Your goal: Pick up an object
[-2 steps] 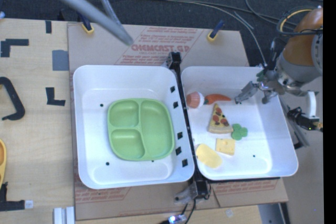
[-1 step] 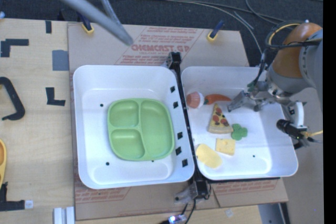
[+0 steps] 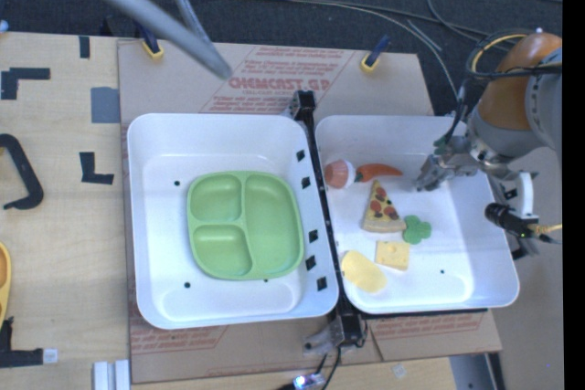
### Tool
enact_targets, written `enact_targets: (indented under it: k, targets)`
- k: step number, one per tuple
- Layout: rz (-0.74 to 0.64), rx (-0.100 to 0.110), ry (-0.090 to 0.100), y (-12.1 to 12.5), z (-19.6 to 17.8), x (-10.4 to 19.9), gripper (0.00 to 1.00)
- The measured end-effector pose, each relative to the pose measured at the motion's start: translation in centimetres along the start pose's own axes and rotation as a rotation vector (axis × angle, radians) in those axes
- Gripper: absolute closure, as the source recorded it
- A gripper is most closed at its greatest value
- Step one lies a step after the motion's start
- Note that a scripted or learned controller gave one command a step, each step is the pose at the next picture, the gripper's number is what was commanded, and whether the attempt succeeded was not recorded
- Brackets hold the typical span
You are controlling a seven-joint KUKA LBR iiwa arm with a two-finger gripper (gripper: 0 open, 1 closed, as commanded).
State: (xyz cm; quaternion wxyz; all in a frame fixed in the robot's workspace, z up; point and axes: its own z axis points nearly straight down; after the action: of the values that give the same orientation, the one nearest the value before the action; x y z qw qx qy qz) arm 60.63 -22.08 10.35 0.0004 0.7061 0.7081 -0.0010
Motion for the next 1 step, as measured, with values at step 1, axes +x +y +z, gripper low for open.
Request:
enact_targets:
  k: [1]
  targets:
    - [0.002,-0.004,0.001,-0.65,-6.00,0.12,1.00]
